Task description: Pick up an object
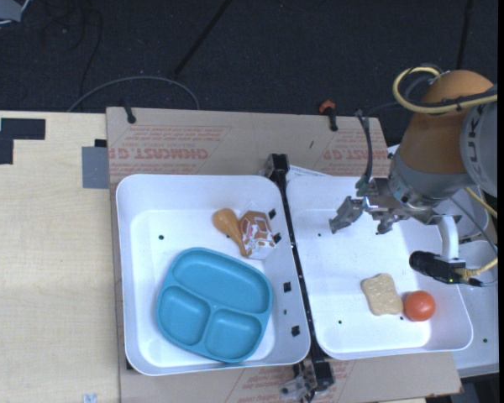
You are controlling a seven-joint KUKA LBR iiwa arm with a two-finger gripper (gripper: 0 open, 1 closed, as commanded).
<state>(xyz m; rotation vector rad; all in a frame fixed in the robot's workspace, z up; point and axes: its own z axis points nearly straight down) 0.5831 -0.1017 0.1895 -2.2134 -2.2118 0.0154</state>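
Nothing is lifted yet, so any of the loose things could serve as the object to pick. The nearest candidates lie in the right bin point(319, 326): a pale, flat, slightly spongy-looking slice of toast point(380, 295) and, touching its right corner, a small smooth red tomato point(418, 306). Both rest on the bin floor toward the front right corner, probably where they settled after being dropped, since nothing props them.

The tool point(363, 214) hangs over the back half of the same bin, near its centre and apart from the toast and tomato. Its two dark metal fingers look spread, one toward the divider and one back toward the wrist, with nothing between them. That pose reads as a ready approach, not a grip. The grey arm point(441, 154) with its orange band comes in from the right.

In the left bin point(139, 225), a blue plastic plate point(214, 302) with three compartments lies flat and fills the front. Behind it, close to the divider, a tan wooden-looking spoon point(229, 227) lies just beside a crinkled brown-and-white wrapper point(257, 233). The bins are smooth white plastic, set on a cardboard sheet point(202, 141) over the pale wood tabletop point(42, 259).
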